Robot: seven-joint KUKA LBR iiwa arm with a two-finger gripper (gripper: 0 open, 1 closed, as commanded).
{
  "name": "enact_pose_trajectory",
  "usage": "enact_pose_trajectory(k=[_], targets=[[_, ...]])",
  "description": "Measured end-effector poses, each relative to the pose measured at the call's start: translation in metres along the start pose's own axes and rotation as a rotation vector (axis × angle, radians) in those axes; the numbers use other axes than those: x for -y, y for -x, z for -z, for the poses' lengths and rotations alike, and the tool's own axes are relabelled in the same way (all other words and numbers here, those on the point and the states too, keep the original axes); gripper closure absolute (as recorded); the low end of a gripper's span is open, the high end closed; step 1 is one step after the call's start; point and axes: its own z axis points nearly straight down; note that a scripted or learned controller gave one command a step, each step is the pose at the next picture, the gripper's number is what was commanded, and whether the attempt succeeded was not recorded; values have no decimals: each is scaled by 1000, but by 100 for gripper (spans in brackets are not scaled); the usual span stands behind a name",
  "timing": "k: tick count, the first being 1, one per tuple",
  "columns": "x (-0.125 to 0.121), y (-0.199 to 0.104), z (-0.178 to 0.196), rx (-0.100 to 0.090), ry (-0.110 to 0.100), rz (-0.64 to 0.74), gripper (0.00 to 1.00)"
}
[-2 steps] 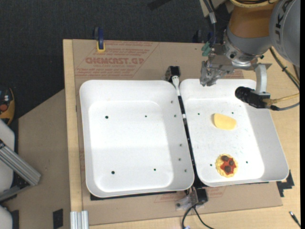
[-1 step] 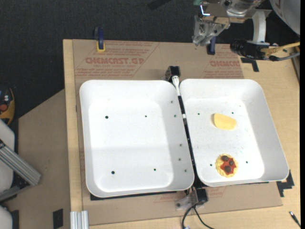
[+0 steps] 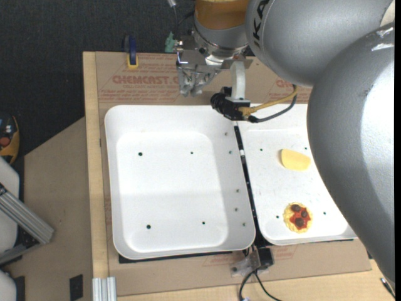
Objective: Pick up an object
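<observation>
My gripper [image 3: 191, 86] hangs above the cardboard just behind the far rim of the left bin [image 3: 125, 168]. Nothing shows between its fingers. In the right bin [image 3: 269, 187] lies a pale yellow piece [image 3: 294, 160] near the middle. Closer to the front of that bin lies a small round yellow thing with red and dark spots [image 3: 297, 217]. Both objects lie well to the right of and nearer than the gripper.
The large grey arm covers the upper right and part of the right bin. A blue and yellow clamp [image 3: 131, 51] stands on the back edge of the cardboard bench. A cable and connector [image 3: 254, 265] lie at the front between the bins.
</observation>
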Motion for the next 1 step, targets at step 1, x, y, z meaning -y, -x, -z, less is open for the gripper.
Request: enact_pose_trajectory(k=[1], targets=[[-3, 42, 26, 4, 16, -15, 100]])
